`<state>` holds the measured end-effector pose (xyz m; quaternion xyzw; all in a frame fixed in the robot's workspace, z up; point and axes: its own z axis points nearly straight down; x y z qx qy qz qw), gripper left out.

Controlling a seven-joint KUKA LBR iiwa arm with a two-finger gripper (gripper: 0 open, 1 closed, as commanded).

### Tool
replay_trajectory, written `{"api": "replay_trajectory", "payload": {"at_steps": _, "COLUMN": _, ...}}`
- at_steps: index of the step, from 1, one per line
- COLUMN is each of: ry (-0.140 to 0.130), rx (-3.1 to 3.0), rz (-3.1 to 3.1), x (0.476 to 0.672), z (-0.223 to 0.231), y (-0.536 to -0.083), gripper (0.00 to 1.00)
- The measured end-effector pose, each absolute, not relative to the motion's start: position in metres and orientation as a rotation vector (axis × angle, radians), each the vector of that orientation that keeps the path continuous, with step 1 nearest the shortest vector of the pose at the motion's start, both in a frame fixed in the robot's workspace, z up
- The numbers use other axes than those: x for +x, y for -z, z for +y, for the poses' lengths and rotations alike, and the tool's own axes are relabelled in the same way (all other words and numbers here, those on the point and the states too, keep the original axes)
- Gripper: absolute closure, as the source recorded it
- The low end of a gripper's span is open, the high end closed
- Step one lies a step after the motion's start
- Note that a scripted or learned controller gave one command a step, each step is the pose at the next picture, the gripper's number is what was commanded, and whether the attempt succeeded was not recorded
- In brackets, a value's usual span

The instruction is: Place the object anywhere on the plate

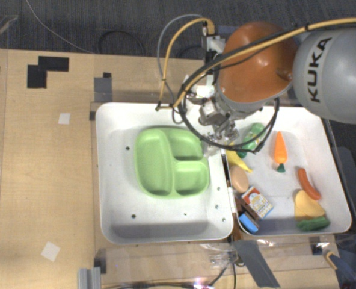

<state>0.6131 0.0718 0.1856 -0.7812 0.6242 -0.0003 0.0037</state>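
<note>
Plate (169, 161): you will find it, green and split into compartments, lying flat near the middle of the left bin (115, 221), one long section on its 9 o'clock side and two smaller ones on its 3 o'clock side. No object rests in any of its compartments.

Just off the plate's 1 o'clock corner you see the gripper (220, 134), hanging over the ridge where the two bins meet. Cables and the wrist body crowd it, so you cannot tell how the jaws stand, or whether anything sits between them. Above it, toward 12 o'clock, is the arm's orange band (253, 62), and the grey KUKA link (334, 77) runs off toward 2 o'clock.

Move on to 3 o'clock of the plate and you reach the right bin (331, 155), where the loose objects lie. A green item (254, 132) and a yellow banana-like piece (238, 160) sit just beside the gripper. A carrot (279, 149) lies near the bin's centre, a sausage (308, 183) toward 4 o'clock of it, then a yellow wedge (307, 206) touching a green vegetable (313, 224) at the bin's 5 o'clock corner. Along the dividing wall you have a tan round piece (241, 178), a small printed box (257, 203) and a blue cup-like item (248, 223).
</note>
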Motion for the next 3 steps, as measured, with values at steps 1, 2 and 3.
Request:
{"api": "replay_trajectory", "payload": {"at_steps": 1, "ry": 0.003, "rx": -2.732, "rz": 1.539, "x": 0.575, "z": 0.084, "y": -0.185, "gripper": 1.0}}
{"api": "replay_trajectory", "payload": {"at_steps": 2, "ry": 0.004, "rx": -2.733, "rz": 1.539, "x": 0.575, "z": 0.083, "y": -0.185, "gripper": 0.0}}
{"api": "replay_trajectory", "payload": {"at_steps": 3, "ry": 0.006, "rx": -2.806, "rz": 1.402, "x": 0.497, "z": 0.092, "y": -0.207, "gripper": 0.0}}
